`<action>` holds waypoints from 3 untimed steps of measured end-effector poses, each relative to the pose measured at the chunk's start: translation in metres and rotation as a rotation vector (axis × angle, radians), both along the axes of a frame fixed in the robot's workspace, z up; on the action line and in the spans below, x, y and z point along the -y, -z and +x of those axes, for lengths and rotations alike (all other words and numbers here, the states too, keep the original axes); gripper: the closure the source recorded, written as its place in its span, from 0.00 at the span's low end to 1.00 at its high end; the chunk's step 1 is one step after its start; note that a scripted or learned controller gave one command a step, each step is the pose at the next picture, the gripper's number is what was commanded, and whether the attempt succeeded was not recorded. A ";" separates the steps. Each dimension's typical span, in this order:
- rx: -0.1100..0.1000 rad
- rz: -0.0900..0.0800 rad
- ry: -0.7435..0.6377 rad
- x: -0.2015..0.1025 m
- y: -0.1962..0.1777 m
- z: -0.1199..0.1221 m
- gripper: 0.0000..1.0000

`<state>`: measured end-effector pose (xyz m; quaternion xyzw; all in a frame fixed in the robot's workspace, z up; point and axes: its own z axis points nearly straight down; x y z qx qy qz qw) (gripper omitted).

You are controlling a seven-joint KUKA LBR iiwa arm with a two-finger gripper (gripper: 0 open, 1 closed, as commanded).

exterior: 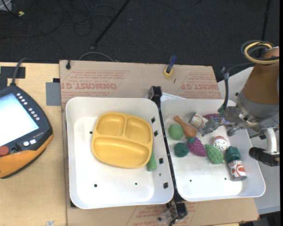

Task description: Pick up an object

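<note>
The gripper (216, 124) is seen low over the right bin (254, 189), near its upper right part; whether it is wide or narrow cannot be told, and nothing is seen held. Just beside it lie a small jar (196, 120) and a white ball (220, 142). Toys are clustered in this bin: a green ball (176, 132), a wooden pestle (185, 125), purple grapes (196, 146) and a can (237, 169). A yellow plate (122, 139) is set in the left bin (80, 173).
</note>
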<state>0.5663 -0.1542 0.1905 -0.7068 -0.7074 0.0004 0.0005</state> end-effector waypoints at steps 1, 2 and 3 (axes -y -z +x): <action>-0.001 0.001 0.001 0.001 -0.010 0.000 1.00; 0.003 0.003 -0.010 -0.113 -0.055 0.012 1.00; 0.013 0.001 -0.002 -0.122 -0.196 -0.025 1.00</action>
